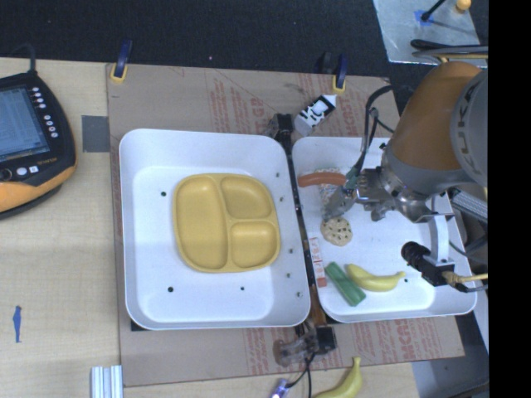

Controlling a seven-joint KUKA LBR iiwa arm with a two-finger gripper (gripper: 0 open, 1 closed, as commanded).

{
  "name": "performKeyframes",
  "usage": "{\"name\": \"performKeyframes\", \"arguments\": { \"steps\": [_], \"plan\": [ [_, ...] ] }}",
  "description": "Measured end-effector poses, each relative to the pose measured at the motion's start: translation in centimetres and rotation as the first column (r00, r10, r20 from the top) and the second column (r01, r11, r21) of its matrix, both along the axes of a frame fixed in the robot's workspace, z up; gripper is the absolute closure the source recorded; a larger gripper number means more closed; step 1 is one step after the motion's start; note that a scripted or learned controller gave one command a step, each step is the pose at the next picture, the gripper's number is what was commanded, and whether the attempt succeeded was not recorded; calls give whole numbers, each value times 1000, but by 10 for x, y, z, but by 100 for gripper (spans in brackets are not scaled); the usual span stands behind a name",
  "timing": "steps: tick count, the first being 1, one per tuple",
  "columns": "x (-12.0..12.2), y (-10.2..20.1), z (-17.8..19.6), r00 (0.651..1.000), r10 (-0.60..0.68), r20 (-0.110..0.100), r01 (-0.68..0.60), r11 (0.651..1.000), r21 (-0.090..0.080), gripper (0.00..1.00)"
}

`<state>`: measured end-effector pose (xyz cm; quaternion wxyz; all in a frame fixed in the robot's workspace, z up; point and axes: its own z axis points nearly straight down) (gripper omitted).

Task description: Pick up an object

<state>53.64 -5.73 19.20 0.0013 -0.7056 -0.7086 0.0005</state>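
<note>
Down at 6 o'clock a loose banana (344,381) lies off the bench's bins. Up in the right bin (415,309) sit 4 items: cookie (337,232), sausage (320,178), green block (344,283) and a second banana (375,279). Gripper (338,203) hovers between sausage and cookie (whether it's wide or narrow, I cannot tell). Yellow tray (226,221) fills the left bin (145,297).

Light wood tabletop against a dark floor, evenly lit.
A brown cardboard sheet (249,98) covers the tabletop (58,264), held at its far edge by two clamps (121,61). A control tablet (29,139) lies at the left edge. Beyond the tabletop, black carpet (207,15) and a grey mat (423,15).
</note>
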Motion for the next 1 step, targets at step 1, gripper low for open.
{"name": "performKeyframes", "arguments": {
  "steps": [1],
  "plan": [
    [38, -37, -101, 1000, -1, -3, 1, 1000, -1, 0]
  ]
}}
